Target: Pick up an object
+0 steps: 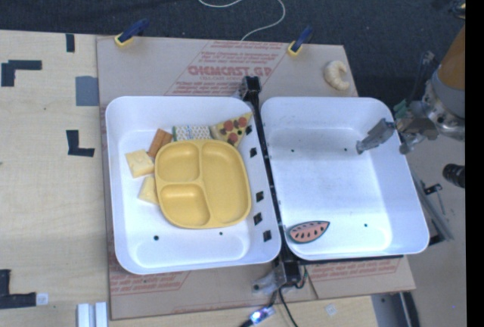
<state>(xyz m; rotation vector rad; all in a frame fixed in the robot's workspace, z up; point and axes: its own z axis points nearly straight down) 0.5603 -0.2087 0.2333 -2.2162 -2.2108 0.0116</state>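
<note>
My gripper [384,144] hangs over the right bin [333,166] near its far right corner, its fingers spread open with nothing between them. One grey finger [373,138] points down and left over the bin floor. A watermelon slice toy [308,231] lies flat at the near edge of the right bin, well in front of and left of the gripper. In the left bin [128,227] a yellow divided plate [203,183] lies in the middle. A pizza slice toy [233,127], a brown cracker [159,140] and pale square pieces [139,163] sit around its far and left sides.
A pale ring-shaped object [338,74] rests on the cardboard behind the right bin. Blue and yellow clamps [300,38] [132,32] hold the cardboard's far edge. A black divider [261,159] runs between the bins. A white cable [242,4] loops on the dark floor behind.
</note>
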